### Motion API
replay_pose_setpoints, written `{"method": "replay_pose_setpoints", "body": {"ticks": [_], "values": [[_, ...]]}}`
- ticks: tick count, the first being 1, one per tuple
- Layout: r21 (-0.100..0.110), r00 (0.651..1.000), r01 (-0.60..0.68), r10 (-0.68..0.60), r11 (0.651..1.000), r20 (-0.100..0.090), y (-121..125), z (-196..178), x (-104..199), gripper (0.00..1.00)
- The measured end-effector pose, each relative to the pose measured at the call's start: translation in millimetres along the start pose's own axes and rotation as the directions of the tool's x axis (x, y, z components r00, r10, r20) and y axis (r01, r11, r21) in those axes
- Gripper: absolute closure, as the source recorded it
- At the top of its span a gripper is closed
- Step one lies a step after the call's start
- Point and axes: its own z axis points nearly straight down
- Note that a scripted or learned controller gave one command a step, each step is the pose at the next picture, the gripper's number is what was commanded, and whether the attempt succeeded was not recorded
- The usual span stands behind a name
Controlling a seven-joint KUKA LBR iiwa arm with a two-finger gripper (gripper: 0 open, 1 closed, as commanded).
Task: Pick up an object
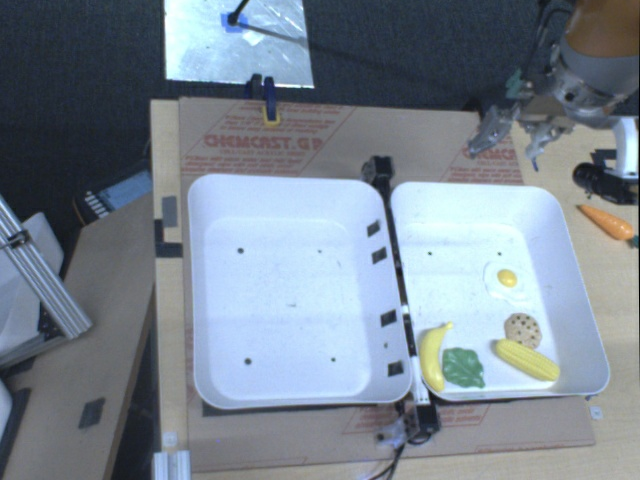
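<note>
The gripper hangs open and empty above the far edge of the right bin. Near in that bin lie a fried egg, cookie, corn, banana and green leaf. The left bin sits beside it on the cardboard-covered bench.

The arm is cut off by the top and right edges; the carrot runs off the right edge.

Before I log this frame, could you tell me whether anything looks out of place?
One thing: a toy carrot lies on the bench outside the right bin, while the banana, corn, cookie, egg and green leaf sit inside it.
</note>
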Motion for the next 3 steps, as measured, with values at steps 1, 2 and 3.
{"method": "replay_pose_setpoints", "body": {"ticks": [1, 2, 3], "values": [[0.005, 1.0, 0.002, -0.002, 1.0, -0.003, -18, -97, 53, 0.0], [0.001, 1.0, -0.002, 0.002, 1.0, -0.002, -50, -225, 68, 0.0], [0.017, 1.0, -0.014, 0.014, 1.0, 0.001, -89, -217, 4, 0.0]]}}
